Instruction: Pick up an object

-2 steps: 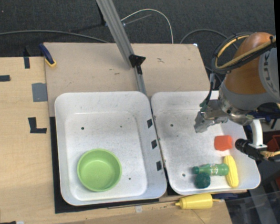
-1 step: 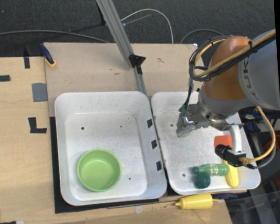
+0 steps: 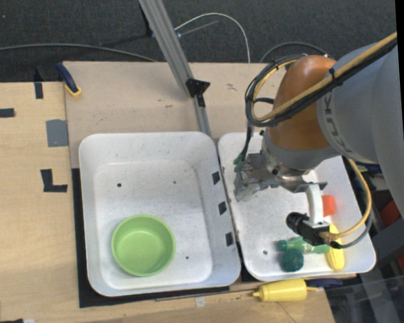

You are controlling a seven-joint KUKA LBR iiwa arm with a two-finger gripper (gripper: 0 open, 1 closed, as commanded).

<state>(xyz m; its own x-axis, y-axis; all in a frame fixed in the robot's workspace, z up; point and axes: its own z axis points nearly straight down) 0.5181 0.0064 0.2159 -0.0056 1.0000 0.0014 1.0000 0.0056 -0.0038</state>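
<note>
Grey arm (image 3: 363, 104) bends over the right bin (image 3: 264, 256), pincer (image 3: 246, 182) down

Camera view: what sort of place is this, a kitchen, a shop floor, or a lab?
Most likely a robotics lab bench: two white bins side by side, a cabled arm reaching over them, and toy-like items such as a green bowl.
</note>
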